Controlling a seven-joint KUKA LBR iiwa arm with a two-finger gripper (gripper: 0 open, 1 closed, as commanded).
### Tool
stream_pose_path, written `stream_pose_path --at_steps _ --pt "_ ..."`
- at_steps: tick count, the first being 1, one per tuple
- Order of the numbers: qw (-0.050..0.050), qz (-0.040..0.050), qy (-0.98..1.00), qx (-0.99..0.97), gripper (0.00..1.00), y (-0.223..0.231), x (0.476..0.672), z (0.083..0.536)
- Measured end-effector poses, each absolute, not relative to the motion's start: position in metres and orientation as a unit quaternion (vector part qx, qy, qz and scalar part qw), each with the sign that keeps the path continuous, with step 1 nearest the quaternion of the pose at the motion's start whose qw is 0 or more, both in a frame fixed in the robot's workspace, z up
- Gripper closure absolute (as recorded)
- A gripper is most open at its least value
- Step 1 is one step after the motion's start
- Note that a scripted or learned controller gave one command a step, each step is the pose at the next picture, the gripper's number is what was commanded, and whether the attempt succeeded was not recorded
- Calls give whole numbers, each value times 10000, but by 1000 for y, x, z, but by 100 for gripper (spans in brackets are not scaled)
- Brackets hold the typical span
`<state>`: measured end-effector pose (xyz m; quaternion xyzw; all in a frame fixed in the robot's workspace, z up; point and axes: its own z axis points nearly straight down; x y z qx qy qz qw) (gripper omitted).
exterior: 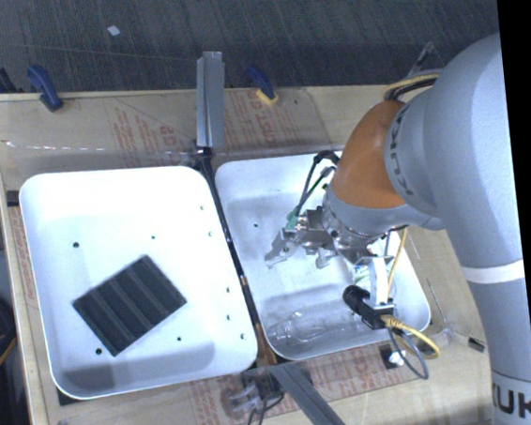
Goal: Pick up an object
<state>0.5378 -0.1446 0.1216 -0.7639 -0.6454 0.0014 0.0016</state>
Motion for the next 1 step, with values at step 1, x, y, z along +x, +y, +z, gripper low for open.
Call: stream_pose_path --at_steps 1 --pt "5 8 -5983 -8012 0 -174 539 174"
